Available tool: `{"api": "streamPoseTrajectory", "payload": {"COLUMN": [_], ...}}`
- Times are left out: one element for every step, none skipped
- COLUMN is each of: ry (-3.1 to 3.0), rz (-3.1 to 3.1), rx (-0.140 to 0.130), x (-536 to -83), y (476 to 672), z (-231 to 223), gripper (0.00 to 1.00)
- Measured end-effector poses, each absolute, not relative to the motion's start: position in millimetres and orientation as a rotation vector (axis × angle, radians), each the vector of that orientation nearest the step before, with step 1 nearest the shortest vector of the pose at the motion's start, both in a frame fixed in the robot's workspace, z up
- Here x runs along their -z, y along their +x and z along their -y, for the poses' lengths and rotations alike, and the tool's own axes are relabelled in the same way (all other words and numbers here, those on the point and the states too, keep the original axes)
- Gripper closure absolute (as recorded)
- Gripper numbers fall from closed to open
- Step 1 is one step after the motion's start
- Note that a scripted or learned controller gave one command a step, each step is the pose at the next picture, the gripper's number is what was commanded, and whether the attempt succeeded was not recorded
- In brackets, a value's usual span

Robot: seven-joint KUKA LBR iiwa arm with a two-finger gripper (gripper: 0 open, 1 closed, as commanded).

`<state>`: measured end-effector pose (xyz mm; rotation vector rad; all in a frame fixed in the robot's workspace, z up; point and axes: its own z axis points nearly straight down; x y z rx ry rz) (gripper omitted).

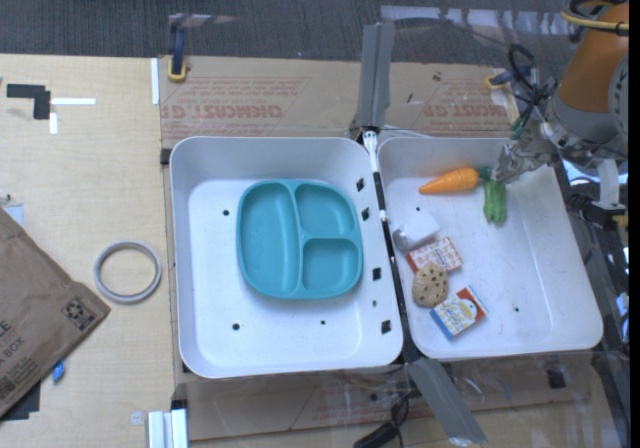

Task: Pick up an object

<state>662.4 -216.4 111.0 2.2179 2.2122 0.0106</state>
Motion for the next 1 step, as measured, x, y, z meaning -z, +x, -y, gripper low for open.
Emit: {"api": "streamPoseTrajectory", "payload": {"ry": [2.218], "rz": [-2.218], "rx": [-0.014], "x": [-110.8], "y": [662.8], "z": [213.7], "gripper": [0.0]}}
